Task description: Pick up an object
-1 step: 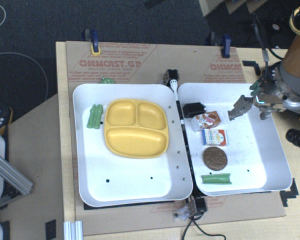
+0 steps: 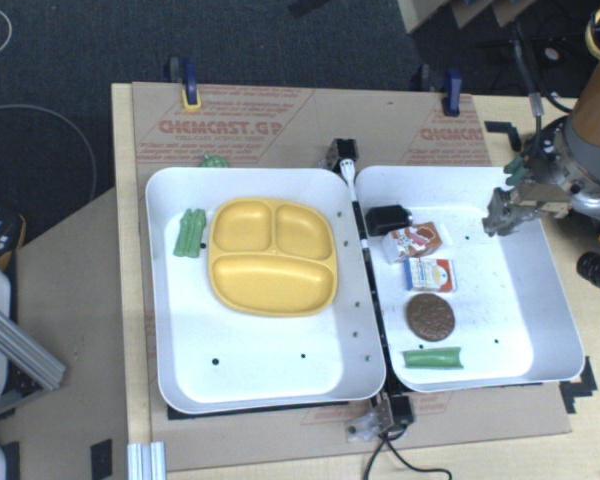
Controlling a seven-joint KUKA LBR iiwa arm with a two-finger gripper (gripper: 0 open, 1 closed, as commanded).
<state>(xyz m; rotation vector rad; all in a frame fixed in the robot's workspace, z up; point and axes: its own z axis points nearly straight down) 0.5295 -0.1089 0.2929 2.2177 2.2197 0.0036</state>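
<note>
Pincer (image 2: 504, 215) and wrist are seen at the right edge of the right bin (image 2: 540, 288), hanging over its upper right part, with the grey arm (image 2: 592, 148) reaching in from the right. Whether anything is gripped cannot be told from this slant, and nothing is seen between its tips. Five things are laid in a rough column down the left half of that bin: a black block (image 2: 386, 218) nearest the divide, a red and white packet (image 2: 416, 239) just below and right of it, a blue and white carton (image 2: 430, 274) under that, a brown round disc (image 2: 431, 317) next, and a green strip (image 2: 432, 358) near the front rim. All are well apart from the pincer. In the left bin (image 2: 180, 348) a yellow divided plate (image 2: 274, 256) is set in the upper middle, with a green piece (image 2: 190, 233), perhaps a bean pod, lying just beside its left edge. Both bins are borne on a brown board (image 2: 280, 118) held by blue clamps (image 2: 188, 73) at the far side.
</note>
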